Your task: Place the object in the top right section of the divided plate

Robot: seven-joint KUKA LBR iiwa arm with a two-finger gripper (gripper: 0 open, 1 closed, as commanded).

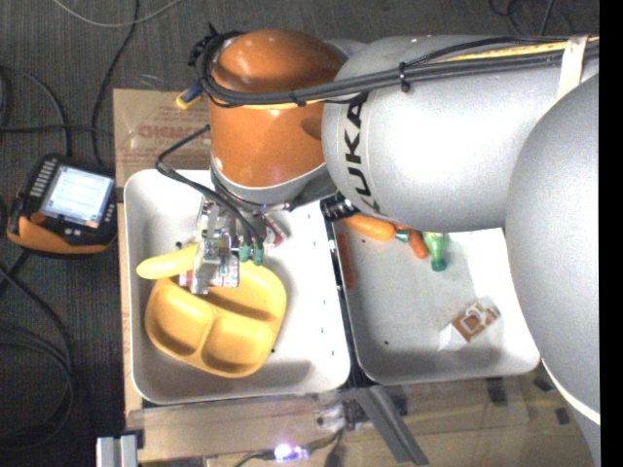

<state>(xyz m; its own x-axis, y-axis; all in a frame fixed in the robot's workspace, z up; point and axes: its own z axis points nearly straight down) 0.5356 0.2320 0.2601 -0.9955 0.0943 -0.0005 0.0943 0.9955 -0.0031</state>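
Gripper (209, 261) hovers over upper edge of yellow divided plate (219, 329) in left bin (292, 377). Yellow banana (161, 266) lies just left of it, long axis sideways. Grip state unclear.

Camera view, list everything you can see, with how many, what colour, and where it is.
Divided plate: one, yellow, in the left bin.
Banana: one, yellow, at the plate's upper left edge.
Carrots: two, orange, at the top of the right bin.
Green piece: one, beside the carrots.
Small block: one, brown and white, in the right bin.
Bins: two, white, side by side.
Handheld controller: one, orange and black, on the floor at left.
Cardboard: one sheet, brown, under the left bin.
Gripper: one, above the plate's upper edge.
Arm: one, grey with orange band, reaching from the right.
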